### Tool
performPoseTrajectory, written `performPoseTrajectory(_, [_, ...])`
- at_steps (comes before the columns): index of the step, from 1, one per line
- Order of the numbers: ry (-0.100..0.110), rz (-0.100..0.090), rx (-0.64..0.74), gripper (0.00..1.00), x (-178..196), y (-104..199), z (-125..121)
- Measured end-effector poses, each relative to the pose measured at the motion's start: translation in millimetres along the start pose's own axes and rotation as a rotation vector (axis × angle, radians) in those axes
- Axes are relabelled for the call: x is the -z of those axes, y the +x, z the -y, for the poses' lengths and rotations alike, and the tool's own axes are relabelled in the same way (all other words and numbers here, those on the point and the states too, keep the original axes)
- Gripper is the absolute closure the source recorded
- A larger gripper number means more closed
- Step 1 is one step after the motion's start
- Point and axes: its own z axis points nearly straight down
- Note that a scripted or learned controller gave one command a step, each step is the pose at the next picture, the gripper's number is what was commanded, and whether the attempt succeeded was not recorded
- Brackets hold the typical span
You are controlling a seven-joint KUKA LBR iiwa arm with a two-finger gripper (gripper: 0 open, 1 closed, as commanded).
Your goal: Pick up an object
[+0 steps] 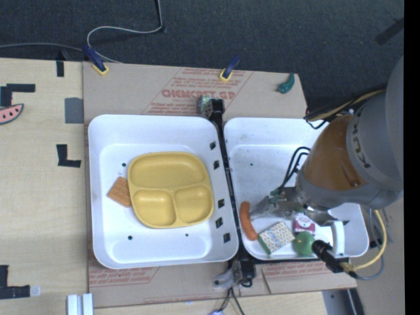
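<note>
the jaws (283, 205) hang low in the right bin (262, 140), at its near end, under the grey wrist and the orange band of the arm (341, 163). whether they are released or clenched i cannot tell; the wrist body covers most of them and nothing can be made out between them, so i judge no object is held yet.

relative to the jaws, the candidates sit in a tight cluster just below. a sausage (247, 220) lies to their lower left, close to the divider. a patterned packet (276, 237) lies just below them, tilted. a green ball (302, 243) sits just right of the packet, touching or nearly touching it. a small purple-and-white pack (304, 225) sits above the ball, close under the wrist.

to do this step well, i would choose one target rather than drop into the pile. the sausage looks the best bet: it has some free room, and a narrow body to close across. the packet lies flat and may slip out; the ball could roll off.

far left of the jaws, the left bin (105, 176) holds a yellow tray (172, 189) with a cracker (119, 191) tucked at its left edge. both bins rest on cardboard (184, 90) on the surface.
</note>
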Motion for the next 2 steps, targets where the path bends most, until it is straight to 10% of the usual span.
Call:
performPoseTrajectory(1, [0.001,-0.001,0.001,1.00,9.2,0.5,-0.1])
performPoseTrajectory(2, [0.003,-0.003,0.002,1.00,18.2,1.2,-0.2])
